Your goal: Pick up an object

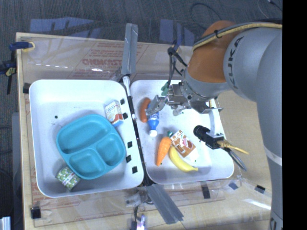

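My gripper (158,105) hangs over the back left part of the right bin (218,169). Just under its tip lies a small blue and white bottle (153,123), and a red-orange sausage (144,109) lies just to its left by the bin wall. Whether the gripper touches the bottle cannot be told. Toward the bin's front lie an orange carrot (163,151), a yellow banana (181,161) and a small red and white carton (184,143), all apart from the gripper.
The left bin (41,97) holds a blue divided plate (91,146), a small red and white carton (113,112) by the divider and a green patterned can (67,177) at the front left. The grey arm (240,56) covers the right bin's back right.
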You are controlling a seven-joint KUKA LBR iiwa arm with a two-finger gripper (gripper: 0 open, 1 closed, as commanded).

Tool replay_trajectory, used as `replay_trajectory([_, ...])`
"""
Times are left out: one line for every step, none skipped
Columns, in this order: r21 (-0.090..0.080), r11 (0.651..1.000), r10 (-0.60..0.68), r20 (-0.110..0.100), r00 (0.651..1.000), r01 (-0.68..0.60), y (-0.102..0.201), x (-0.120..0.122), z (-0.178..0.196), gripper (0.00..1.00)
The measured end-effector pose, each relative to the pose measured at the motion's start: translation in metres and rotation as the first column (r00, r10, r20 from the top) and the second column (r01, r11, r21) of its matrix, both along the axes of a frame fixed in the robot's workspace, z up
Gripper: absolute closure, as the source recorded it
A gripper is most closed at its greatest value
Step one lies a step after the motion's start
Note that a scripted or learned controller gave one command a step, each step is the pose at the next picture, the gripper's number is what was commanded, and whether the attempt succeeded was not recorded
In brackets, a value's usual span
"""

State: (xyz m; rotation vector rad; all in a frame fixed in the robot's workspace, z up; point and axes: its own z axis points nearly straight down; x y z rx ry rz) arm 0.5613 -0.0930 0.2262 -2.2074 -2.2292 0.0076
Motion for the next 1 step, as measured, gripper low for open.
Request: replay_trajectory([-0.001,0.999,-0.042,-0.001,0.999,0.042,-0.0347,0.0241,-0.0707,0.0])
